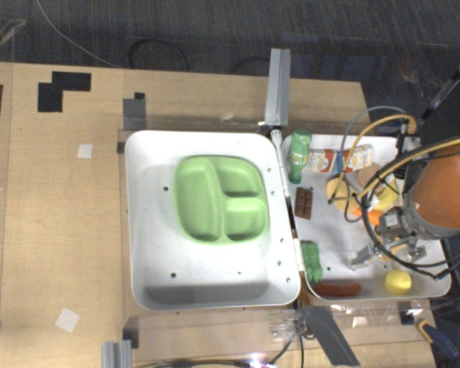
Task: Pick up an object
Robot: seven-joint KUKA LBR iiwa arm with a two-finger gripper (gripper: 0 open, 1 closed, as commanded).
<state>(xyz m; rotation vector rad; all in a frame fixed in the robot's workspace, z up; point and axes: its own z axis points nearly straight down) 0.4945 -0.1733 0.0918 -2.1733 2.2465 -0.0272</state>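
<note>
We see the gripper (368, 253) low in the right bin (330, 271), fingers slightly parted with nothing between them. Nearest lies a lemon (399, 282) — small, light, smooth and round, likely to roll, so we'd pinch across its middle. A brown sausage (339, 289) lies at the near wall.

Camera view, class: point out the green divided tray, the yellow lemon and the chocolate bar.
Green divided tray (218, 198): camera view, centre of the tray in the left bin.
Yellow lemon (399, 282): camera view, middle of the fruit.
Chocolate bar (303, 202): camera view, middle of the bar.
</note>
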